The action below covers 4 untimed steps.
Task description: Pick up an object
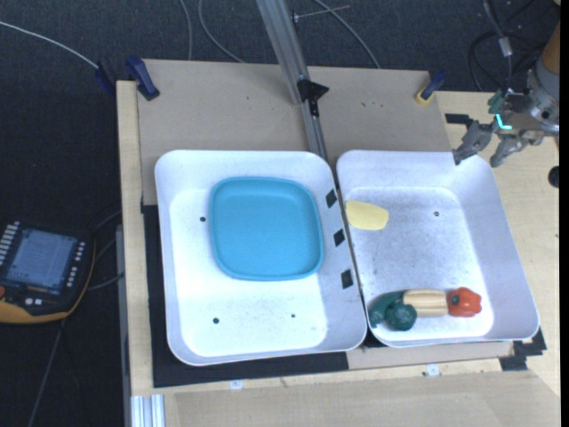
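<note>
Hand (485,148) open, empty, above right bin's (498,205) far right rim; toy vegetables (425,306) near front wall.

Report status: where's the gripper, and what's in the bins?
Gripper open, over right bin's far right corner, holding nothing. Yellow piece, green, tan and red toy lie in that bin, untouched. Blue plate in left bin.

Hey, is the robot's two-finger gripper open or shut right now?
Open. The two-finger gripper hangs over the right white bin's far corner, its two dark fingers spread apart with bare gap between them, holding nothing.
</note>
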Motion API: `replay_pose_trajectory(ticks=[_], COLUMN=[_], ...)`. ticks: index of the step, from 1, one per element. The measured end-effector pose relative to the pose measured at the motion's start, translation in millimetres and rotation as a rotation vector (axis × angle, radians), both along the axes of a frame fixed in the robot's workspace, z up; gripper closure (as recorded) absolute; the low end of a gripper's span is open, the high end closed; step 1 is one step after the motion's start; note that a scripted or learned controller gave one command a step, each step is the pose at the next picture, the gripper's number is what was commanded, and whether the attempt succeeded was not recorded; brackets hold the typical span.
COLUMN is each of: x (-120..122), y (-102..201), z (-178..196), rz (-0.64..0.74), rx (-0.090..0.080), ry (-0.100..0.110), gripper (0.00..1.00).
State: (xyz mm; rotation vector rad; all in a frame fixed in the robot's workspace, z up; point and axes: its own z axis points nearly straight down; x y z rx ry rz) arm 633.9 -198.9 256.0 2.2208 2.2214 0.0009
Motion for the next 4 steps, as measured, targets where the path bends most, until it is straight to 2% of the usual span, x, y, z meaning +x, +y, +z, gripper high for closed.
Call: replay_pose_trajectory(ticks=[1, 2, 4], x=[0, -4, -8], y=[0, 4, -3], z=[0, -44, -155], rz=[0.000, 0.000, 0.000], rx=[0.000, 0.001, 0.001], ry=[0.000, 0.004, 0.005], gripper=[0.00, 0.00, 0.00])
